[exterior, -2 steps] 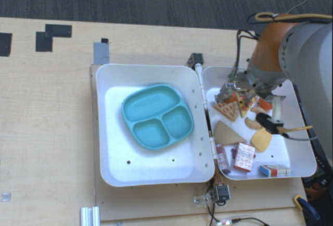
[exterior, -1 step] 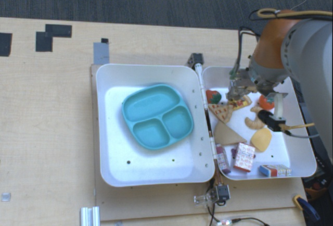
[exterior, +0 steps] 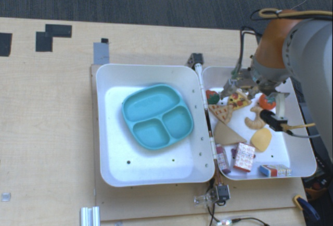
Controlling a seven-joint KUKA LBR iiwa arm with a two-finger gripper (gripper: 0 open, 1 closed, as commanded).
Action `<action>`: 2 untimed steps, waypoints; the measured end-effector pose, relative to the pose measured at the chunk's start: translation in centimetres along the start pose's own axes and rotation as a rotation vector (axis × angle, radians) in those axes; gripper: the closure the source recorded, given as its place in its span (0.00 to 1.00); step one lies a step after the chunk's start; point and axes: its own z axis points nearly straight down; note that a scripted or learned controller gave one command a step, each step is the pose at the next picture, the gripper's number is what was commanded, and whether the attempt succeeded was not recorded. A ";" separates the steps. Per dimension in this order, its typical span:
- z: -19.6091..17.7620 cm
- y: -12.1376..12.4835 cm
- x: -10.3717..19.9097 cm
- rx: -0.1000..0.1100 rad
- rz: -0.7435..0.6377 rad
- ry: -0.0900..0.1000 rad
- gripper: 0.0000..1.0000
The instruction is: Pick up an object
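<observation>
I have the end effector point(exterior: 235, 88) low over the right bin's point(exterior: 307, 160) far corner, reaching for a pick; whether it is released or clenched I cannot tell. Just beneath lies a flat pizza slice point(exterior: 222, 112), tan with red dots. Next comes a clean lift.

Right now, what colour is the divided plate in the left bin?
Light blue, turquoise-like. The divided plate shows best in the camera view.

A teal divided plate point(exterior: 157, 116) lies in a white bin point(exterior: 106, 131).
</observation>
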 end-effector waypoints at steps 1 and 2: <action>-1.1 0.1 0.3 -0.002 -0.004 0.005 1.00; -1.1 0.1 0.3 -0.001 -0.004 0.004 0.00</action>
